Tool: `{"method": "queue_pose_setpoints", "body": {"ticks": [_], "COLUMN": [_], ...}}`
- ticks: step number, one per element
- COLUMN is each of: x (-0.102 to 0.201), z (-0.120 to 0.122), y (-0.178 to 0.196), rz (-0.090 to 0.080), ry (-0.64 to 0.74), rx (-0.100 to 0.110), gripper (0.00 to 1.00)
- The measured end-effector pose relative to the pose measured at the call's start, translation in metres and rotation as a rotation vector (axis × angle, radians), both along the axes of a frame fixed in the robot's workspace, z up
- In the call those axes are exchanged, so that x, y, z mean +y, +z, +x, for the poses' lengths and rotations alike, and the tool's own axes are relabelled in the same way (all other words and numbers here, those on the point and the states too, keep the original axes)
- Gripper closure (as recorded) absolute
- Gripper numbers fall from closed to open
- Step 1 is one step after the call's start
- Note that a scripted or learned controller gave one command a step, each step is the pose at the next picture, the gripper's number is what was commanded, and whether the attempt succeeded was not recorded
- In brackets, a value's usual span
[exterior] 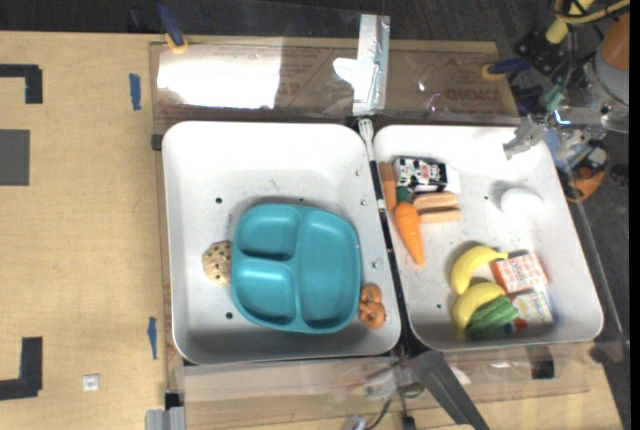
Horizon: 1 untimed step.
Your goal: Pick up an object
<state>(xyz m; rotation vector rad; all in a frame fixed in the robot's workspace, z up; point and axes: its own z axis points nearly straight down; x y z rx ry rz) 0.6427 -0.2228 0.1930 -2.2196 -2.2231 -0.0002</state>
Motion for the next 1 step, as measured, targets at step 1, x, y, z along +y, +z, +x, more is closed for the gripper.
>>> {"method": "queue_pose_setpoints", "body": {"ticks": [1], "x": [0.0263], "z": [-0.0484], "y": [-0.0811], "rz": [0.001], "ry": [0.147], "rx": [0.003], "gripper": [0.0]}}
